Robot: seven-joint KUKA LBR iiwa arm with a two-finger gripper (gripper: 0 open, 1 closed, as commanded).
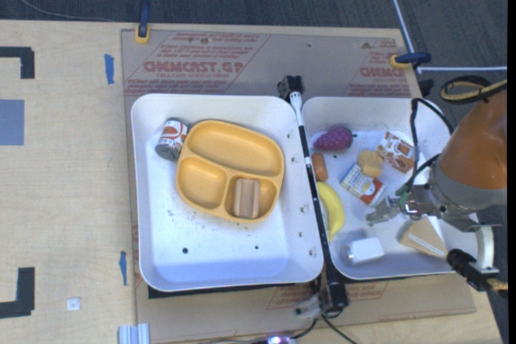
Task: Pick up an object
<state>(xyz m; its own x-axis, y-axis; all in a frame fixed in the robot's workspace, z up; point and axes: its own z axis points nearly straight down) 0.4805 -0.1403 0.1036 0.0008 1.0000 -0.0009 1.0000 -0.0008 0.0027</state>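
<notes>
Near edge, just left of the gripper (385,211): flat white block (366,249); tan wedge (425,238) under the arm. Gripper w/ metal fingers low over right bin (355,110); open or shut, can't tell. Curved yellow banana (331,208) left. Farther: purple grapes (334,138). Left bin (153,173): glossy yellow tray (230,170), can (170,138). Cardboard beneath.

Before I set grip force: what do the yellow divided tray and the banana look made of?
The yellow divided tray looks like moulded hard plastic: uniform colour, smooth rounded compartment walls, soft sheen. The banana looks like a plastic or rubber toy: flat even yellow without spots, though the view is too coarse to be sure.
</notes>
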